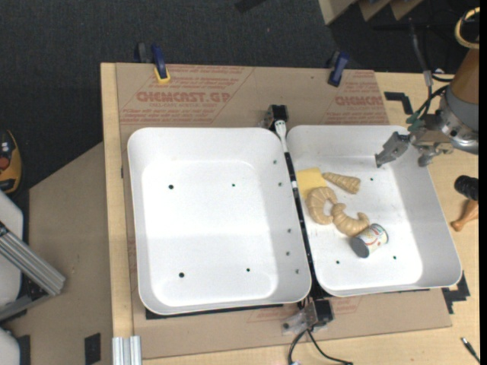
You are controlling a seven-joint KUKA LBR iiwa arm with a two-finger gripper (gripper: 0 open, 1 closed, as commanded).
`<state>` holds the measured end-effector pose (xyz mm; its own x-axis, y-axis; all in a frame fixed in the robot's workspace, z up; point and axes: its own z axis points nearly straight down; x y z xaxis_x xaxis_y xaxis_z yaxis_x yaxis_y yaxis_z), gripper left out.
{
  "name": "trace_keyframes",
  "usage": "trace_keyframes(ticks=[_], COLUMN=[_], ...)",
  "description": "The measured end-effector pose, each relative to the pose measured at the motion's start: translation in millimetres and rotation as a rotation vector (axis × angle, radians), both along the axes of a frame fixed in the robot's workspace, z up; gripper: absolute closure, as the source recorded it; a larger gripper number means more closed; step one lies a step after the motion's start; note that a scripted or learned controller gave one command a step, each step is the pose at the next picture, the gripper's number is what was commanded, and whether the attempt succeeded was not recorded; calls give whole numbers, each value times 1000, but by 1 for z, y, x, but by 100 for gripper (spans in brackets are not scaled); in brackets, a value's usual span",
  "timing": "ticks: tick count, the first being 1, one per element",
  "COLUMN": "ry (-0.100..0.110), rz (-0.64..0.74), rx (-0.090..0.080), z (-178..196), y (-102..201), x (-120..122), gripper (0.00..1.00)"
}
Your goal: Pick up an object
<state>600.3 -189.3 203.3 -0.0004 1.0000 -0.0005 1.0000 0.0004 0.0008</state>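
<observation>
- A desk [228, 90] topped with brown board printed in red lettering takes up the middle of the frame, seen from above at a slant; dark carpet lies beyond it at the upper left.
- Two shallow white bins sit side by side on the desk, touching along a dark seam down the centre.
- The left bin [148, 226] shows a bare white floor dotted with a few small dark holes.
- The right bin [426, 226] holds a small cluster of things, all lying in its left half, close to the seam.
- The grey arm [464, 105] enters from the right edge of the frame, upper right, with a tan band visible above the wrist.
- Its pincer [389, 150] hangs over the upper right part of the right bin, fingers pointing toward the lower left; it carries nothing, and the fingers look parted, though they are small and dark against the white, so this is uncertain.
- A curved, croissant-like tan object [329, 210] lies at the centre of the cluster, well apart from the pincer, lower left of it.
- A yellow block [310, 179] rests just above it, beside the seam.
- A pale cone-shaped piece [342, 181] lies to the right of the yellow block, nearest the pincer.
- A small white can with a dark end [369, 242] lies on its side at the lower right of the cluster, touching the tail of the curved object.
- Two blue clamps [158, 59] grip the desk's far edge.
</observation>
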Motion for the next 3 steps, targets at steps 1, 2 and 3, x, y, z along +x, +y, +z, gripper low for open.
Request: trace_keyframes(ticks=[1, 2, 3], ry=[8, 8, 0], rz=[3, 1, -1], rx=[5, 4, 1], z=[-124, -119, -108], y=[63, 100, 97], x=[-30, -73, -70], gripper=[0, 0, 100])
